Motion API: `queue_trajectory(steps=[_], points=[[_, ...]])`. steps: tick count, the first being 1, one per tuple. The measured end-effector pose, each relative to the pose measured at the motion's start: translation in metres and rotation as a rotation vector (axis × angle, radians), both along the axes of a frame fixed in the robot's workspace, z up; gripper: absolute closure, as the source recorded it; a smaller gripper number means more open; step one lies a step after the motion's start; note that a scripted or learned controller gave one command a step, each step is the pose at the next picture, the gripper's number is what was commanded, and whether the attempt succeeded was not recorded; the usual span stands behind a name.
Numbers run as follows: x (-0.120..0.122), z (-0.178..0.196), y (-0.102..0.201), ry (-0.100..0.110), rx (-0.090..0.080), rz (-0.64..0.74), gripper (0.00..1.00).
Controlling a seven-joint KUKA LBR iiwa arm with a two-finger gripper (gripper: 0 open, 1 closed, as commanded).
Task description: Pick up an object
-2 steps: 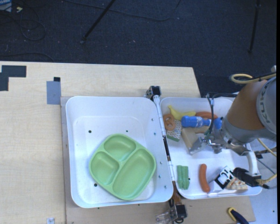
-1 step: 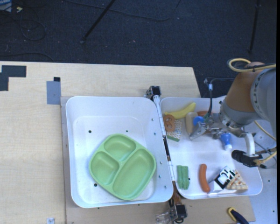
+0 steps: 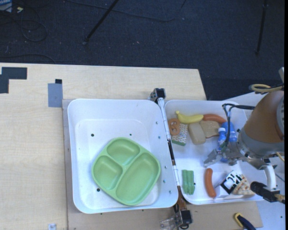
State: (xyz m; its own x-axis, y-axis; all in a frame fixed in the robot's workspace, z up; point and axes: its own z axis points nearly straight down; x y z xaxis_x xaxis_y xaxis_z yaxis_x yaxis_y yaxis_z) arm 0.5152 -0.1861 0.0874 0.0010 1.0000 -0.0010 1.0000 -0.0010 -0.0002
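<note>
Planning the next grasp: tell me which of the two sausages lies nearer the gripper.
The sausage at the right bin's front edge, beside the green piece, just below the gripper. The other sausage lies at the back, past the banana.

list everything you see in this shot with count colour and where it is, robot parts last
bins: 2, white, side by side on the bench
divided plate: 1, light green, three compartments, in the left bin
banana: 1, yellow, far side of the right bin
sausage: 1, orange-red, near side of the right bin
second sausage: 1, orange-red, beside the banana
bread slice: 1, tan, below the banana
green piece: 1, green, near side of the right bin, left of the sausage
black-and-white item: 1, near right corner of the right bin
bench: 1, light wood, under both bins
arm: 1, grey with orange band, over the right bin
gripper: 1, metallic, low in the right bin, jaws unclear
</note>
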Motion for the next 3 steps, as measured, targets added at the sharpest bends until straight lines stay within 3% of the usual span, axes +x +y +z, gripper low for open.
queue_trajectory(steps=[1, 2, 3], points=[[0.055, 0.000, -0.027, 0.001, 0.001, 0.003, 0.00], [0.055, 0.008, -0.026, 0.005, 0.005, 0.007, 1.00], [0.011, 0.102, 0.040, 0.005, 0.003, 0.002, 1.00]])
